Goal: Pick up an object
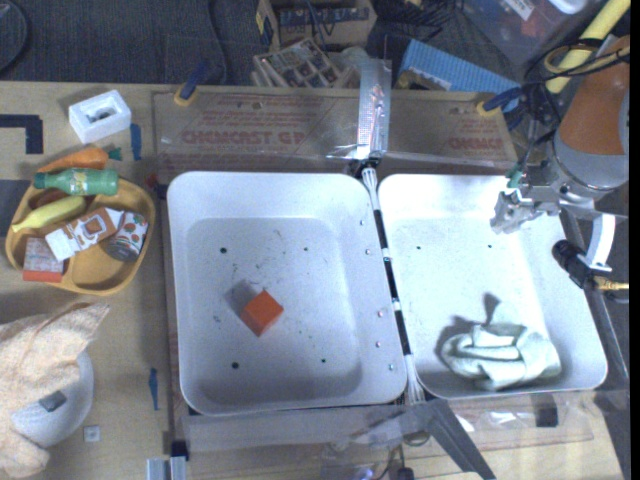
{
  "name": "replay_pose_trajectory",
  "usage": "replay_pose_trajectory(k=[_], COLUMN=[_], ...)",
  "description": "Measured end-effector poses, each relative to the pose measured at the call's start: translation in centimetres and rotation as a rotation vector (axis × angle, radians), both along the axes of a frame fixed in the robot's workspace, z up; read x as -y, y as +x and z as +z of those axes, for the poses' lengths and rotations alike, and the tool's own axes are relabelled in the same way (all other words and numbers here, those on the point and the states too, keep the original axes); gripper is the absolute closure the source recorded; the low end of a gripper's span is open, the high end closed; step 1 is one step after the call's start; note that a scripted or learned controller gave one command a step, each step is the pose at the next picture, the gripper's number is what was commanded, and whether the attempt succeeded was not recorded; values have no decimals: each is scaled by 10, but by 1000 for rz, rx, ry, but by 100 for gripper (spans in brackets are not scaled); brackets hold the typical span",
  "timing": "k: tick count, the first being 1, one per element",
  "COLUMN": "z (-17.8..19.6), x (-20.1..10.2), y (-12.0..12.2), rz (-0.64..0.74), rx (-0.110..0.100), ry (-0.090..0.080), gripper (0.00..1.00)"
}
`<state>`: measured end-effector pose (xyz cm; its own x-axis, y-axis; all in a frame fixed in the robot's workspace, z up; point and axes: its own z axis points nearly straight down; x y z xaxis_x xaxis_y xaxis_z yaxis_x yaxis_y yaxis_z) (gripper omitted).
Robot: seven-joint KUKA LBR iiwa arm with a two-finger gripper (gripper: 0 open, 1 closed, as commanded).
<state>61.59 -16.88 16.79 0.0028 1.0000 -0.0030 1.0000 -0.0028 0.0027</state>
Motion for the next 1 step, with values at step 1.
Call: replay_pose_trajectory(k=[1], z=[0], x=[-1], y=[0], rz=[0], rx=[-1], ry=[0], gripper=[0])
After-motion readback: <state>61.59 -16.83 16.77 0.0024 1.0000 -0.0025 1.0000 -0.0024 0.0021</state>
